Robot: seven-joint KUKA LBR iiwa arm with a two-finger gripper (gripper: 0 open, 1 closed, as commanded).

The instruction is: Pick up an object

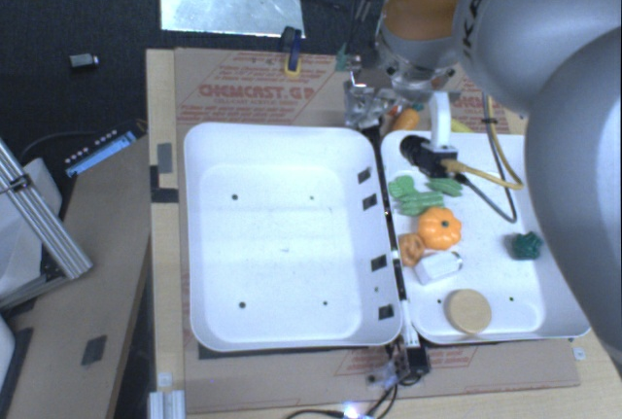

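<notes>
The small orange pumpkin [440, 228] sits in the right bin [505, 310], near the wall it shares with the left bin [282, 242]. It looks like a light, stiff toy with smooth ribs (slippery, probably), so a pinch across its widest middle seems safest. Just above the pumpkin lies a green leafy piece [418, 193]; just below, an orange scrap [411, 249], a white block [439, 265] and a tan disc [468, 310]. A dark green lump [526, 245] rests to the pumpkin's right. The hand [374, 106] hangs well above the pumpkin at the bin's far rim; I cannot tell how it is set.
</notes>
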